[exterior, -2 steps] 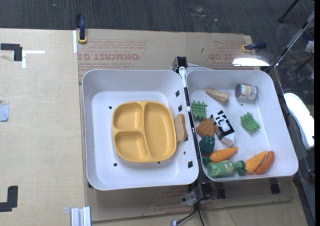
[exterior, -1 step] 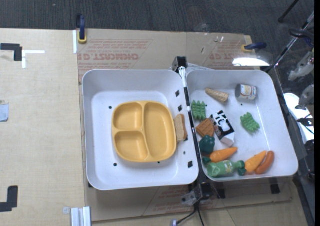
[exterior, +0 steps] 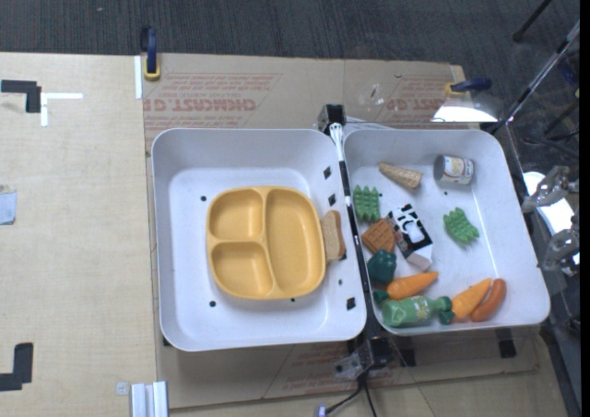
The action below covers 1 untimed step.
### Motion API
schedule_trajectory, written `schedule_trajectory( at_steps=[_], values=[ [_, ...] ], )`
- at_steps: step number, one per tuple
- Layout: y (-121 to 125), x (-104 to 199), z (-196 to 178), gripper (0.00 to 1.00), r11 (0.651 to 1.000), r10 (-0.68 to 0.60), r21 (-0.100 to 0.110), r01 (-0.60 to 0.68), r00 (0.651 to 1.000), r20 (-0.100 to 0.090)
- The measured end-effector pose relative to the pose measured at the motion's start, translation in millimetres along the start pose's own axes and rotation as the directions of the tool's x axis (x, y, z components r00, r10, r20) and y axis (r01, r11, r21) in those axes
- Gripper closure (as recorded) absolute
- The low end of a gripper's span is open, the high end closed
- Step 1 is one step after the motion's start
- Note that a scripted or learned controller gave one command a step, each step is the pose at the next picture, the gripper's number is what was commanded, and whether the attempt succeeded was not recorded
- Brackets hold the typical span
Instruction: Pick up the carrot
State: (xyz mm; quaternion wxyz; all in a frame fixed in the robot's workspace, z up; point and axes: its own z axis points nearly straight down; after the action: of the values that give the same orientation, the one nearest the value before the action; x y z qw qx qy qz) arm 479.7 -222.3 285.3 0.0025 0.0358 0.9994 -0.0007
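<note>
two shallow white bins side by side on a pale wooden tabletop (exterior: 74,249), over a sheet of cardboard (exterior: 240,97).

in the left bin (exterior: 175,314): a yellow divided plate (exterior: 265,242) with three compartments, and a tan slice of toy bread (exterior: 334,235) leaning just beside the plate's right edge.

in the right bin (exterior: 516,221), toy foods in a loose scatter. carrot (exterior: 411,285) lying on its side in the near half of the right bin, toward its left: smooth orange body tapering to the right, blunt end at the left touching a dark green leafy piece (exterior: 382,266). whether that green piece belongs to the carrot cannot be told. directly nearer than the carrot, a green bottle-like toy (exterior: 412,312) lying flat. to the right of these, a second orange tapered piece (exterior: 471,298) with a green end, pressed against a reddish sausage (exterior: 491,299).

farther back: a ridged green piece (exterior: 367,202) by the bin's left wall, a brown cracker-like piece (exterior: 379,236), a black-and-white printed card (exterior: 409,226), a beige wedge (exterior: 401,175), a small tin can (exterior: 454,168) at the far right, a green leafy toy (exterior: 460,226).

metal parts at the right edge of the view, too unclear to identify; pincer state cannot be told.
</note>
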Motion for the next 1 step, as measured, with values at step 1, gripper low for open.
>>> schedule_trajectory(
  at_steps=[1],
  values=[
    [6.8,-82.8,-129.4,0.00,0.999,-0.055,0.000,0.055,0.998,0.006]
  ],
)
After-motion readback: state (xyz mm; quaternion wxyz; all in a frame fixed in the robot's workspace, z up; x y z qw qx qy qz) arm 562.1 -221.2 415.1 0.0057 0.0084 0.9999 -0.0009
